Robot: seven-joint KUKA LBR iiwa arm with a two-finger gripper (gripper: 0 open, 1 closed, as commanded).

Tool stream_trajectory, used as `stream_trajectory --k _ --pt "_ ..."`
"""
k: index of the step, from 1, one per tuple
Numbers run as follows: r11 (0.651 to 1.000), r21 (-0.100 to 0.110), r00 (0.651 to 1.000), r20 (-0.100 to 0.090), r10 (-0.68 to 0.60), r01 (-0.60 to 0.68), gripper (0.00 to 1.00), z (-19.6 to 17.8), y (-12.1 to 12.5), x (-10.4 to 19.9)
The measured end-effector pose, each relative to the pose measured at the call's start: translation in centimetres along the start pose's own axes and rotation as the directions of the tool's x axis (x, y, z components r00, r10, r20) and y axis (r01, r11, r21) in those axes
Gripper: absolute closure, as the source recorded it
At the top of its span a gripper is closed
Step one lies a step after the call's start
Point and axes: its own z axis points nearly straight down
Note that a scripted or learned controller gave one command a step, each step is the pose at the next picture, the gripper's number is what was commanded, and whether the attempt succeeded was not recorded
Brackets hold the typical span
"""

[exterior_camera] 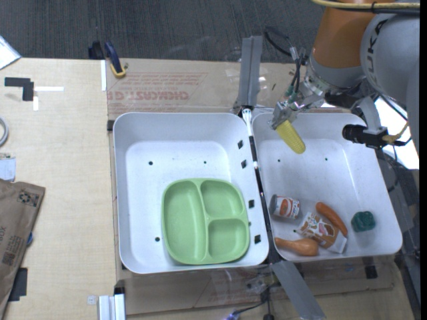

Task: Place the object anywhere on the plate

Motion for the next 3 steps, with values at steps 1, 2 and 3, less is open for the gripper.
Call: stream_trajectory --k 1,2,3 --pt "1.0 0.0 1.0 0.0 0.0 0.0 0.0 0.0 0.0 0.0" --pt "1.0 -0.001 1.0 0.002 0.0 0.0 1.0 -0.9 0.0 -0.1" --pt "0.98 0.001 0.98 0.0 -0.201 0.201 1.0 -0.3 2.8 6.5"
